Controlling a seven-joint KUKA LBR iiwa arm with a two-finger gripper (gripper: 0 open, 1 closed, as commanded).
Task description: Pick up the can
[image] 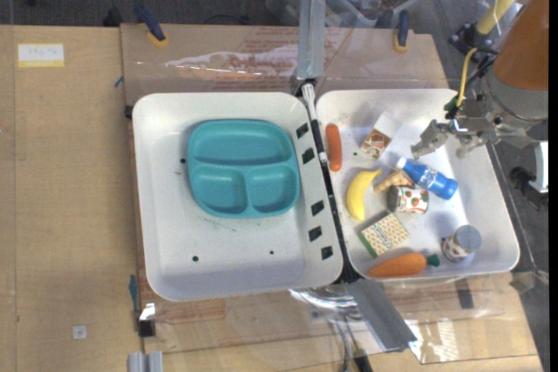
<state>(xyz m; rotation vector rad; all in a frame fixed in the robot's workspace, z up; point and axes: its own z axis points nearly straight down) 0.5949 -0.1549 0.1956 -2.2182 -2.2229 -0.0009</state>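
Two can-like things lie in the right bin point(501, 213). A short can with a red and white label point(408, 199) lies in the bin's middle, next to a banana. A small can with a grey lid point(459, 243) lies on its side in the front right corner. My gripper point(450, 142) hangs over the bin's back right part, fingers point(429, 139) spread open with only bin floor showing between them. It is above and to the right of the labelled can, apart from both cans.
Around the cans lie a blue bottle point(432, 179), a banana point(359, 194), a carrot point(399, 265), a patterned packet point(384, 233), a small box point(377, 143) and a sausage point(333, 146). The left bin point(157, 231) holds a teal divided plate point(241, 166).
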